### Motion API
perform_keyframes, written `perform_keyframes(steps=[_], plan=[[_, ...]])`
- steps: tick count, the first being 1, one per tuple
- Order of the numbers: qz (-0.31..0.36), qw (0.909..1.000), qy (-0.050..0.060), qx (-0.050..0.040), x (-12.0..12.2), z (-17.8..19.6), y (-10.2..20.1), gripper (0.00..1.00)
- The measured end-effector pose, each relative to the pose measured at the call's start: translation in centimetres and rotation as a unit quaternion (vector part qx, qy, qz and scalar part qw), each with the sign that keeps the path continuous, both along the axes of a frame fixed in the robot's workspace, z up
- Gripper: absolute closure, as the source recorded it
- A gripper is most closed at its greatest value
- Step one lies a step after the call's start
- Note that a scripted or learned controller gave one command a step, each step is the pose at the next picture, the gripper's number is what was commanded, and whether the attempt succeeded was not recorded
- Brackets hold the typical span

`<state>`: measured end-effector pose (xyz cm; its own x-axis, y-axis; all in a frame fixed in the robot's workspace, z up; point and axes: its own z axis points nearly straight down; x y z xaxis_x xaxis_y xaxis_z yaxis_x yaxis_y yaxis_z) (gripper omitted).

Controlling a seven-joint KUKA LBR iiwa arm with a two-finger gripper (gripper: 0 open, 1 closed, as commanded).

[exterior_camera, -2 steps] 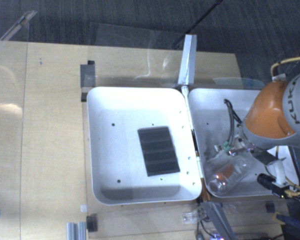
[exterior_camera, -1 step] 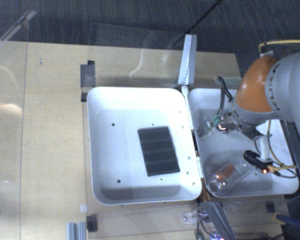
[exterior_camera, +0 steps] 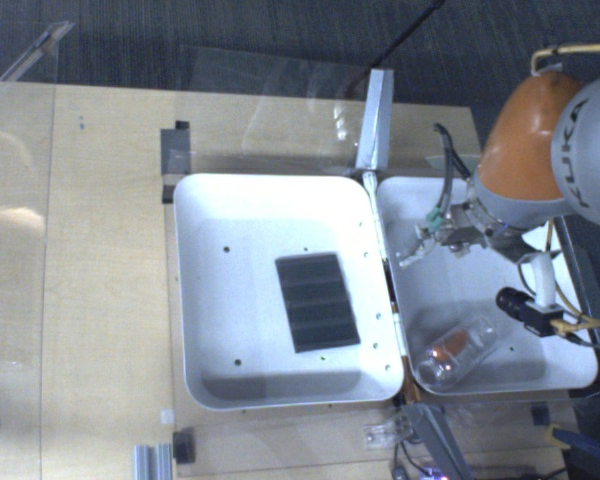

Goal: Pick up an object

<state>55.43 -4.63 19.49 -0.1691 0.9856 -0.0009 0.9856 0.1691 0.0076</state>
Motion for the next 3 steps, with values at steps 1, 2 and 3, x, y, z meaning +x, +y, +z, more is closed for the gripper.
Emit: perform_keyframes(steps=[1, 2, 3], plan=[[-0.162, 0.9868, 0.001, 0.0004, 0.3, 5.1, -1.7, 0.00], [-0.229, 0.9735, 0.003, 0.0011, -1.7, -1.1, 0.8, 0.00], [-0.210, 0.9778, 0.002, 0.0008, -1.8, -0.9, -5.3, 0.00]])
